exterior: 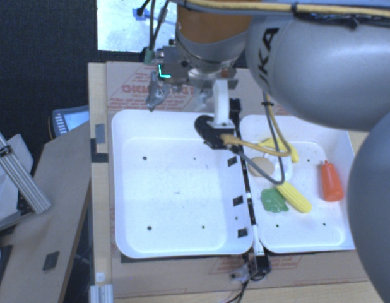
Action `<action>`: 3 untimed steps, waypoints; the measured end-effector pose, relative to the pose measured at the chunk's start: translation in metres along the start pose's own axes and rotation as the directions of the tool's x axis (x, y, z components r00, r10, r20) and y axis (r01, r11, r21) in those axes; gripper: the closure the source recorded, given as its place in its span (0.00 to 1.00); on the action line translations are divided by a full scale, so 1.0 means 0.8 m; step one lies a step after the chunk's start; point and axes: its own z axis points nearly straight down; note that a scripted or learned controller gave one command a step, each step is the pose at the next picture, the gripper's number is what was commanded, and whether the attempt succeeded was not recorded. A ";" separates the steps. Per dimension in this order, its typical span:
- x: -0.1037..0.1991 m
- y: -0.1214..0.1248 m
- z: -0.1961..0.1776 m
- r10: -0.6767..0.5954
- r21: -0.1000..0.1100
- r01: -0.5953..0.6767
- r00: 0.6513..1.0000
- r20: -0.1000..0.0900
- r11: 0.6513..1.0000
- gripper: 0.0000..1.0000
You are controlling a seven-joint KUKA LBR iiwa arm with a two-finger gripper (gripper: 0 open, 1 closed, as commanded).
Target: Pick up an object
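The corn cob [295, 197] lies in the right bin [334, 237]; it seems light and stiff, best gripped across its middle. If the claw [158, 92] is apart or together, we cannot tell.

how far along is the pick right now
Done: nothing yet. The corn, green piece and orange piece all lie in the right bin.
In hand: the gripper hangs at the left bin's far rim, away from them.
Left: move over the right bin, come down, grip one piece and lift it.
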 end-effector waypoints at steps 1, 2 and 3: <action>0.000 0.001 -0.014 -0.005 -0.003 0.005 1.000 -0.001 1.000 1.00; 0.000 0.001 -0.014 -0.006 -0.002 0.006 1.000 -0.001 1.000 0.00; 0.001 0.001 -0.028 -0.011 -0.005 0.011 1.000 -0.002 1.000 1.00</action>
